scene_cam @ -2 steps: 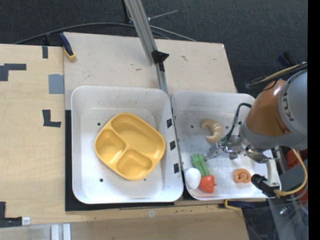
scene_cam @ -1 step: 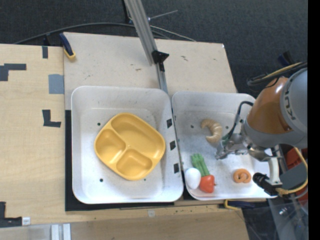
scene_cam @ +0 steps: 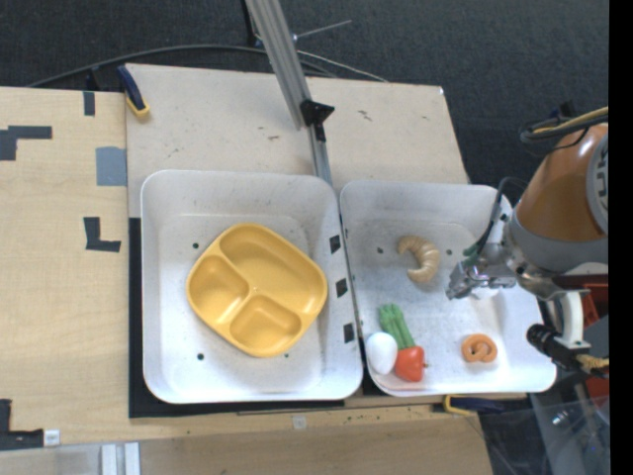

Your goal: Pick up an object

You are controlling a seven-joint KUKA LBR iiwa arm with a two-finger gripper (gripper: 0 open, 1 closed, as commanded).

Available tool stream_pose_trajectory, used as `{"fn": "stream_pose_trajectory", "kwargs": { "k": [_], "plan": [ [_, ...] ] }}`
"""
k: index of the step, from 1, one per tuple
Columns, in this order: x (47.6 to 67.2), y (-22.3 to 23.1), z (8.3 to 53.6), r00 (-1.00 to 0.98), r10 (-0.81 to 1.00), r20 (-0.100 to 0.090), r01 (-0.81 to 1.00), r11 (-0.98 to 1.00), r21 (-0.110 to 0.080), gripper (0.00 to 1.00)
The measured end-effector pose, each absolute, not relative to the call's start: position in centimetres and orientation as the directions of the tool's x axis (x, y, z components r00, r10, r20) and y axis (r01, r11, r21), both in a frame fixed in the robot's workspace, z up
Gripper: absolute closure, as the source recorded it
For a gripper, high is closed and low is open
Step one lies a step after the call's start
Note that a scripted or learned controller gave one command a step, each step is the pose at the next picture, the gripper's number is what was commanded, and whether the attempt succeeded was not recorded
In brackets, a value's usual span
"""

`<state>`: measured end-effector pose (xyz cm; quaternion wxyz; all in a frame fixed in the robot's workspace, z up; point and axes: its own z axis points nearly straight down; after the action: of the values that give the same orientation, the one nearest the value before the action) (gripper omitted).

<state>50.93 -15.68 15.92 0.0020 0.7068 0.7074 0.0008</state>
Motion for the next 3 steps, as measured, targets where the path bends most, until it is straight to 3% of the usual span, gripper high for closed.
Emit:
{"fn": "stream_pose_trajectory", "kwargs": {
  "k": [1,3],
  "plan": [
    [51.0,-15.7,21.0,-0.002,1.000,-0.001,1.000,0.002,0.004,1.00],
    [52.6,-6.1,20.9,-0.007,1.000,0.001,1.000,0.007,-0.001,1.00]
  ]
}}
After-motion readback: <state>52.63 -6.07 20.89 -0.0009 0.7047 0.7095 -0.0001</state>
